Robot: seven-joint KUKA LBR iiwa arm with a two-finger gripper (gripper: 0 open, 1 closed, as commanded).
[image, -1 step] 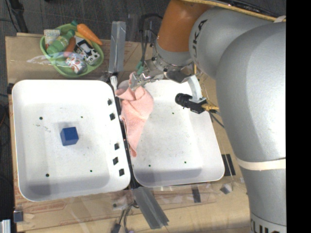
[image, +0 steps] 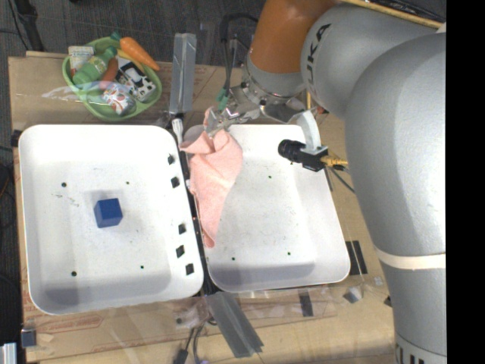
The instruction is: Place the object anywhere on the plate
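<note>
1. Grey and bulky, the robot arm filled the near right, reaching from there toward the far edge of the right-hand shallow white bin.
2. At its tip, the metal claw appeared pinched on the top corner of a pink crumpled cloth.
3. From the claw, the cloth hung down and toward the camera, its long axis running along the seam between the two bins.
4. No plate could be made out.
5. A small blue cube sat well to the claw's left in the left-hand white bin.
6. A green bowl of toy food stood on the table beyond that bin.
</note>
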